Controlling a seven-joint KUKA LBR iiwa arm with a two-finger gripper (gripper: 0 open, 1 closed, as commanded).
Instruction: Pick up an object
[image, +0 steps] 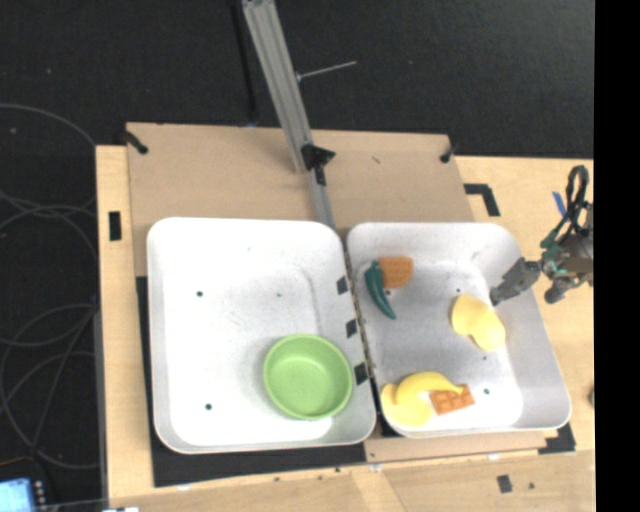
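Green bowl (308, 375) in left bin (200, 260); jaws (508, 283) over right bin (430, 245).

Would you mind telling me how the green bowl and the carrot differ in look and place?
The green bowl is round and plain light green; the carrot is small, orange with a dark green top. The bowl sits in the left bin, near its front right corner; the carrot lies in the right bin, at its back left. Both rest free of the gripper.

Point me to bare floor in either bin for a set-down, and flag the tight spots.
Left bin: wide bare floor above and left of the green bowl. Right bin: a bare middle strip between the carrot, the yellow lump and the banana-shaped toy. Tightest near the gripper by the yellow lump.
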